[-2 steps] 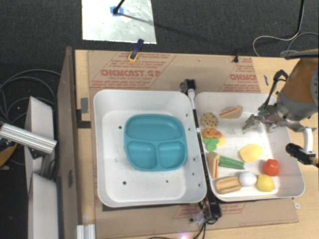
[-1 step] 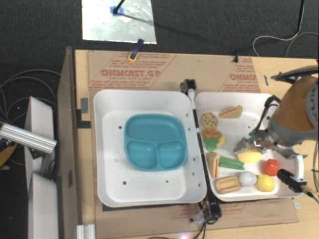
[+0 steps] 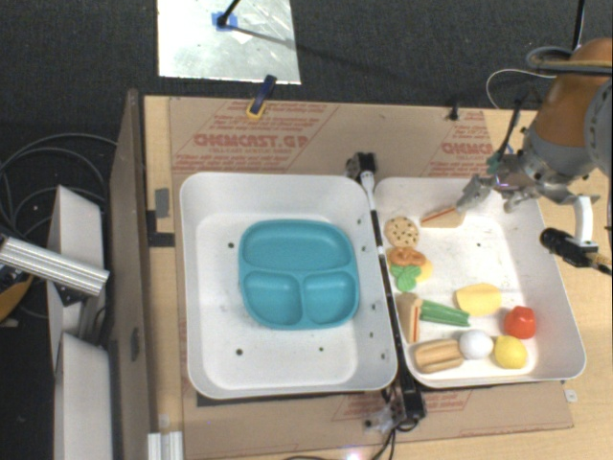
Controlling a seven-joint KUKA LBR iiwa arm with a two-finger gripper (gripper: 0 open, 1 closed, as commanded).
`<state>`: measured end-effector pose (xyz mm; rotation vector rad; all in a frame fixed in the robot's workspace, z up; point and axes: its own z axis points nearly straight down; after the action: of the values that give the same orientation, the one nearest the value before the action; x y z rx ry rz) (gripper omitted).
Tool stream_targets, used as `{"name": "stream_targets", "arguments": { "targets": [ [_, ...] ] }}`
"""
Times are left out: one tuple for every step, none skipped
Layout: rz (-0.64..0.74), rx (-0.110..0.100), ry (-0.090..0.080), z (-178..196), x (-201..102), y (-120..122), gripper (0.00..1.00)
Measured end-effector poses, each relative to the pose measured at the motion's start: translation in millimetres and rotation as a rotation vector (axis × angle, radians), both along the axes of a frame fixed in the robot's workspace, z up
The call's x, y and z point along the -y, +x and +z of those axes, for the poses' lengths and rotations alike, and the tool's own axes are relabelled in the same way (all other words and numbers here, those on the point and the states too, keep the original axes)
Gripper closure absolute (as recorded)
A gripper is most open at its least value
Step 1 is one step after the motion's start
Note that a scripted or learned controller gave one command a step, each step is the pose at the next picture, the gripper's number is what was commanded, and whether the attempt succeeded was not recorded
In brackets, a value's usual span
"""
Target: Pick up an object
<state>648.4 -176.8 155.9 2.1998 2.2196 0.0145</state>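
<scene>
We see the gripper over the far edge of the right bin, its tip just beside a sandwich slice; whether its pincer is apart or together, we cannot tell. A cookie lies near that bin's left wall. Along its near edge sit a hot dog, a white egg, a lemon and a red pepper. The left bin holds a blue divided plate.
</scene>
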Motion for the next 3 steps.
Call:
{"name": "stream_targets", "arguments": {
  "targets": [
    [-0.008,-0.024,0.008,-74,-51,-88,0.00],
    [-0.009,-0.017,0.005,-71,-54,-146,0.00],
    [-0.004,-0.011,0.002,-71,-33,-81,0.00]
  ]
}}
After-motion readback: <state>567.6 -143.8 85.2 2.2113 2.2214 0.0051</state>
